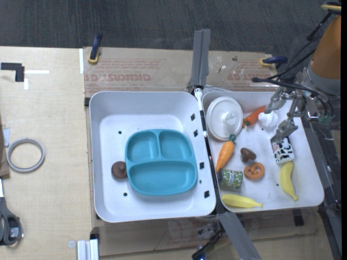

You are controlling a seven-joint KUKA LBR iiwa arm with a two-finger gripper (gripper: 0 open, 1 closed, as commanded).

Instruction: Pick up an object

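Note:
My gripper [279, 118] hangs over the back right of the right bin [317, 196], its metal fingers spread apart with nothing between them. Just below it stands a small black-and-white carton [282, 150]. A white lump [267, 118] and an orange carrot [252, 116] lie just left of the fingers. Further left sits a round white lid [225, 117]. A second carrot [224, 154], a brown piece [248, 154], a pretzel-like ring [254, 170], a green can [232, 179] and two bananas [287, 181] [241, 201] fill the front half of that bin.
The left bin [103, 118] holds a blue divided plate [161, 162] and a brown ball [119, 169] beside it. A metal divider [201, 58] runs between the bins. Grey tape roll [24, 155] and scissors [8, 226] lie on the bench at left.

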